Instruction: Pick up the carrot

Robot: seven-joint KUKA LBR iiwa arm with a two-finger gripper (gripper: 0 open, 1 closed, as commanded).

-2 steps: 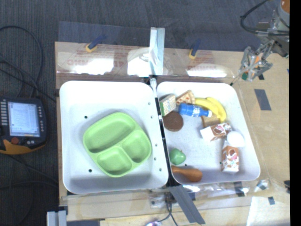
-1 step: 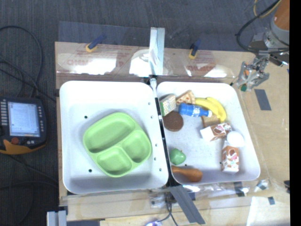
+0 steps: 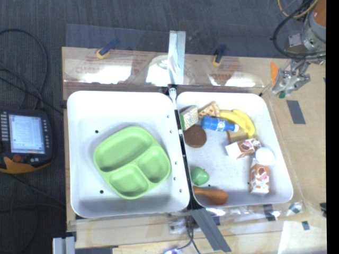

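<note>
The hand (image 3: 288, 81) hung over the bench (image 3: 307, 157), outside the right bin (image 3: 275, 192) past its far right corner, holding nothing; how far it stood open could not be told. The carrot (image 3: 211, 195) lay along the near wall of the right bin, just beside a green round fruit (image 3: 199, 176).

Judgement: approach from above, fingers straddling the carrot's short axis mid-body, clear of the bin wall and the fruit.

The small carton (image 3: 259, 178) and blue bottle (image 3: 218, 124) carried print too small to read.
</note>
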